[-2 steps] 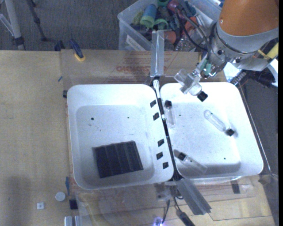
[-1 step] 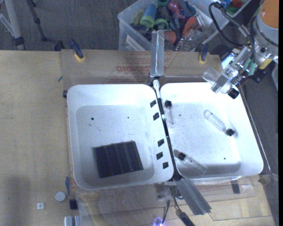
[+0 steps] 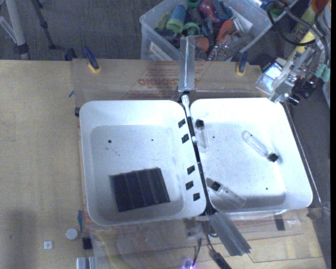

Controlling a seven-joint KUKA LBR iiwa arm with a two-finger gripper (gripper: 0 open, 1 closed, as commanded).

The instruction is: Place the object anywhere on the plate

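The arm [image 3: 310,50] enters at the upper right corner of the camera view and slants down and to the left. An orange section [image 3: 319,5] shows at the top edge. The end effector [image 3: 274,84] is a pale, partly translucent assembly with dark fittings and sits at the arm's lower left end. It holds nothing visible. Its detail is blurred.

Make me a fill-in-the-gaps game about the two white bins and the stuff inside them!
1. The black ridged plate lies in the ____ bin.
2. The right bin holds ____ clear tubes with black caps.
3. The tube nearest the right wall has its black cap at its ____ end.
4. The box of colourful clutter sits ____ the bins in the camera view.

Missing words: left; three; lower; above
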